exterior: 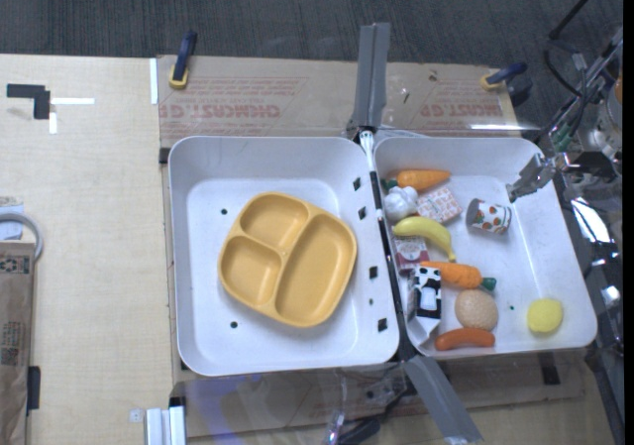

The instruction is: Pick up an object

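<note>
Grey pincer (525, 182) hangs over the right bin (573, 235), grip state unclear

Yellow divided plate (287, 271); yellow banana (426, 231); orange carrot (423, 178); white bins (188, 265); black-and-white cow-patterned toy (427, 291); yellow lemon (544, 316).

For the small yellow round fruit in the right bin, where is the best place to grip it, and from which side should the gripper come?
Grip the yellow fruit across its widest middle, coming straight down from above. It looks rounded, so no side seems better, and it lies apart from the egg-like ball, which leaves room for the fingers. The bin wall is close on the right, so a sideways approach looks cramped.
</note>
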Controlling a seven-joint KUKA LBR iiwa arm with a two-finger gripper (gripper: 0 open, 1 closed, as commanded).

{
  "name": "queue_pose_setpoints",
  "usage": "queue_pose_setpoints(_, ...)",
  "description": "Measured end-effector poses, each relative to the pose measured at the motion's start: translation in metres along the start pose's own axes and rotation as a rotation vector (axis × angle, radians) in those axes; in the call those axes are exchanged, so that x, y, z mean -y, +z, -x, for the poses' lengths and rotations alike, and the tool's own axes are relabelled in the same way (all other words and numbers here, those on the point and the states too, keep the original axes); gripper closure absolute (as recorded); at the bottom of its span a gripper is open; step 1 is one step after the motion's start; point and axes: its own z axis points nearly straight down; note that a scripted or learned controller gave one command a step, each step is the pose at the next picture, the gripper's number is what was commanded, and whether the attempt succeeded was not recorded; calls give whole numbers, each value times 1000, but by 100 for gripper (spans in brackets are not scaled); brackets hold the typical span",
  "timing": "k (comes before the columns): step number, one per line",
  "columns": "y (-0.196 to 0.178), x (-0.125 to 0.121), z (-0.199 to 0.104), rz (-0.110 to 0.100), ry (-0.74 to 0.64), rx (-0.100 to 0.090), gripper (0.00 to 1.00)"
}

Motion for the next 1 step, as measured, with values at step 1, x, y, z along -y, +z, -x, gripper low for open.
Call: queue_pose_setpoints(1, 117, -38, -12, 0, -225, -1, 0)
